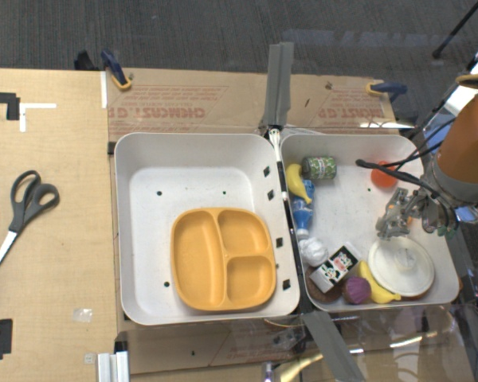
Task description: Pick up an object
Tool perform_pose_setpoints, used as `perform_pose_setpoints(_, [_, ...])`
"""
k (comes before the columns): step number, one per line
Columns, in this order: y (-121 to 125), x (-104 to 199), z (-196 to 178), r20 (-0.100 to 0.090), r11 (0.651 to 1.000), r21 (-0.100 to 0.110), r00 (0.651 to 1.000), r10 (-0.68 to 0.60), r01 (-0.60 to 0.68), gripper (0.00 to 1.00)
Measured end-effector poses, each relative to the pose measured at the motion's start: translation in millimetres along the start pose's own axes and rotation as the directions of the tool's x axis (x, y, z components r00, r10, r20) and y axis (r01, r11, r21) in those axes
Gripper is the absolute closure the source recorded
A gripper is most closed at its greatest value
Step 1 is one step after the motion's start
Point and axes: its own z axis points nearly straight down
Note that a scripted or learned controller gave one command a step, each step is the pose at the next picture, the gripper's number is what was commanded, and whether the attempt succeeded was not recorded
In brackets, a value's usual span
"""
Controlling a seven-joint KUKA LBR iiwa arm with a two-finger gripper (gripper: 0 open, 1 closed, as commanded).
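My pincer is hanging over the right bin, just above the white plate and nothing's in it afaict. Can't tell if it's spread or pressed together, too blurry from up here. Using the plate as ref: purple ball and a banana are right at its left edge, b&w box a bit further left, white lump left of that. Blue bottle and yellow thing sit up-left of the plate along the bin wall, green can above them. Red ball is straight up from the plate. Yellow tray is way left of the plate in the other bin. Scissors are even further left, on the bench.
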Motion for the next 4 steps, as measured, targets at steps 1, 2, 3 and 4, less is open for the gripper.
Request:
perform_pose_setpoints(1, [65.5,-45.0,-131.5,-0.002,1.000,-0.001,1.000,0.022,-0.022,1.00])
perform_pose_setpoints(2, [66.6,-93.5,24.6,-0.004,0.997,-0.001,0.997,0.081,-0.081,1.00])
perform_pose_setpoints(3, [43.0,-93.5,-168.1,0.000,1.000,0.000,1.000,0.010,-0.010,1.00])
perform_pose_setpoints(4, [63.7,-34.6,15.5,-0.005,0.995,-0.002,0.995,-0.098,0.098,1.00])
